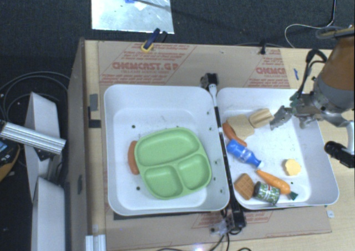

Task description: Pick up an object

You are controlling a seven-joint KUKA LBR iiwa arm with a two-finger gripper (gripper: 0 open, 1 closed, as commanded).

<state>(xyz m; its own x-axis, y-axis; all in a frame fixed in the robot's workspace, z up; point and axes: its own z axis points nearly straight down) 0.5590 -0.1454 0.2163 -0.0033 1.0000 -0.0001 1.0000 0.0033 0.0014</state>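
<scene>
With its fingers spread and gripping nothing, the hand (pixel 292 118) hovers above the right bin (pixel 319 155); it should centre over the bread roll (pixel 260 117) before descending.

The grey arm reaches in from the right, its gripper (pixel 292 117) open, fingers spread.

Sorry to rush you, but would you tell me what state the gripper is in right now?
Gripper: open, holding nothing, above the right bin near the bread roll.
</scene>
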